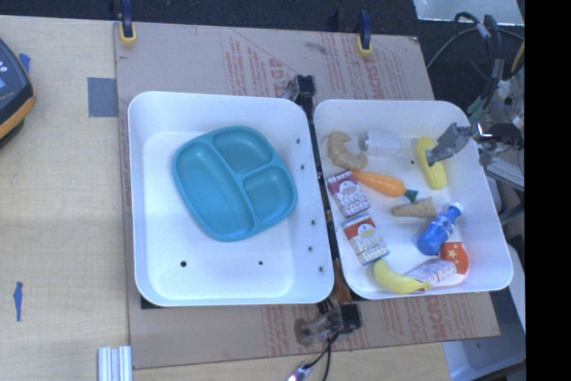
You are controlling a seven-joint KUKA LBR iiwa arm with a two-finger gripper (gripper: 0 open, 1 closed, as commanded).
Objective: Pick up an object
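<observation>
Reaching in: gripper (443,147) hangs over the right bin's (496,219) far right side, just above a yellow corn cob (432,167); whether it grips anything cannot be told.
Open room: left bin (143,219) carries one blue divided plate (234,181), with bare floor toward its near edge.
Crowding: carrot (378,183), banana (395,278), blue bottle (438,231) and two small cartons (357,219) lie close together.
Surface: both bins rest on cardboard (268,58) clamped to a wooden bench (53,219).
</observation>
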